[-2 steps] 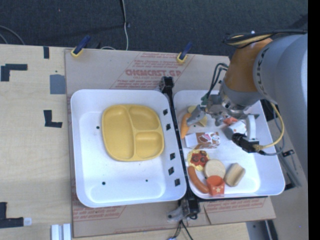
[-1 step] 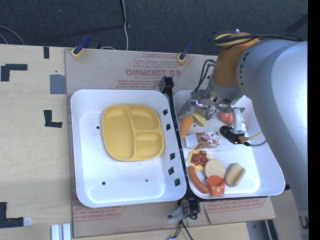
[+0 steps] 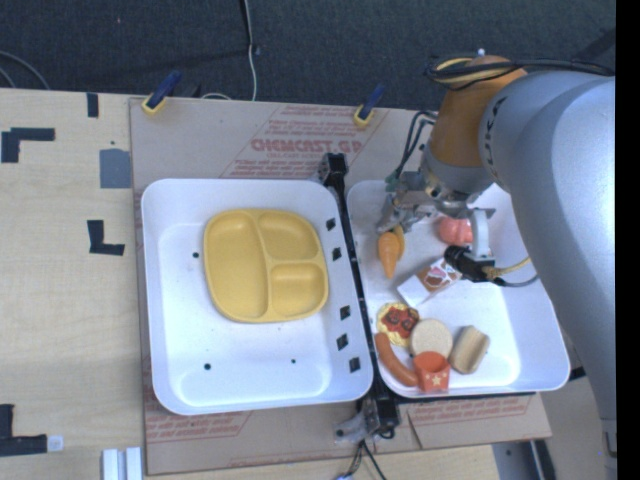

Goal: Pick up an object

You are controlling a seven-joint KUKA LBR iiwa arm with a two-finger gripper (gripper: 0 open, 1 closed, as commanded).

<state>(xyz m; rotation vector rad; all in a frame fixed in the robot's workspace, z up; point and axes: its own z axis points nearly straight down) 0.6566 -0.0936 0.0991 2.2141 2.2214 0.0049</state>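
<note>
Two white bins sit side by side; we see a yellow divided plate (image 3: pixel 267 265) in the left bin (image 3: pixel 170 368). In the right bin (image 3: pixel 535 353), our gripper (image 3: pixel 400 218) hangs at the far left corner, just above an orange carrot (image 3: pixel 390 251); whether it grips the carrot we cannot tell. Nearer lie a pizza slice (image 3: pixel 399 320), a sausage (image 3: pixel 396 360), a round bun (image 3: pixel 432 336) and a bread roll (image 3: pixel 468 349).
</note>
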